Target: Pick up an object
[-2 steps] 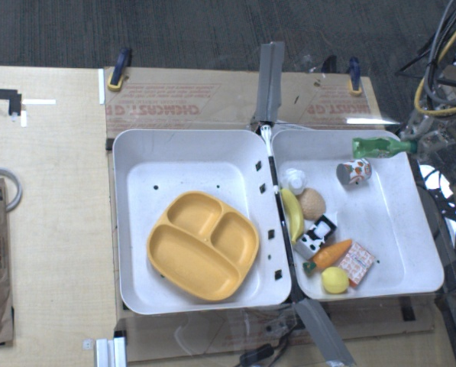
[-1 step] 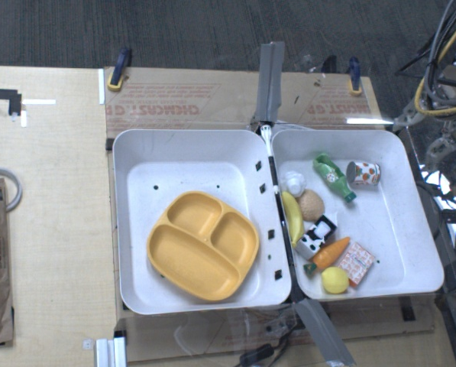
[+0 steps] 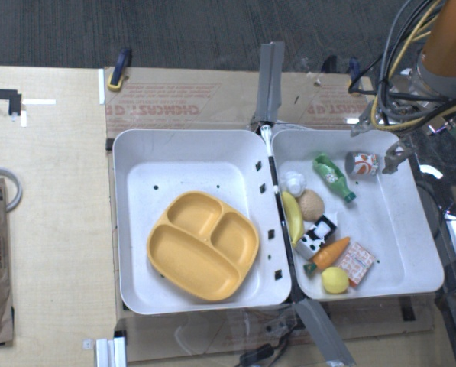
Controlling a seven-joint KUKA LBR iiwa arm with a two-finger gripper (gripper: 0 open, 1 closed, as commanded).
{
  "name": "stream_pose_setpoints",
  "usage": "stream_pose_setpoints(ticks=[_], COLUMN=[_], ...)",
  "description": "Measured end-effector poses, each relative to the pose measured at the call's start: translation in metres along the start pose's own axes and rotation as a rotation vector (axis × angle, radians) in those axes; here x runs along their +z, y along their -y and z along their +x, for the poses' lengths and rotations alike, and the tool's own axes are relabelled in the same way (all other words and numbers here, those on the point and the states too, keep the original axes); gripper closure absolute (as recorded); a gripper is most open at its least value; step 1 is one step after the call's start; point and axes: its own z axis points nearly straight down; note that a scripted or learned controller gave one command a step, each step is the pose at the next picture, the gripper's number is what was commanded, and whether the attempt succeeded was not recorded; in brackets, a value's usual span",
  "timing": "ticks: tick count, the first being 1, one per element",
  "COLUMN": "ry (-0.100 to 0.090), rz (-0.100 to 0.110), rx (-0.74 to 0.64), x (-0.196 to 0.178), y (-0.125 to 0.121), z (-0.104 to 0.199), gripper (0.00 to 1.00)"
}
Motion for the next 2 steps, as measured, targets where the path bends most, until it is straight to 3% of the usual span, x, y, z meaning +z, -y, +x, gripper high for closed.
stream_pose_setpoints(ticks=[1, 2], ry=[0.002, 0.007], rz=[0.002, 0.004], rx=[-0.225, -0.222], x=[0.123, 0.113], y=[-0.019, -0.018], z=[-0.009, -0.010], gripper=[0.00, 1.00])
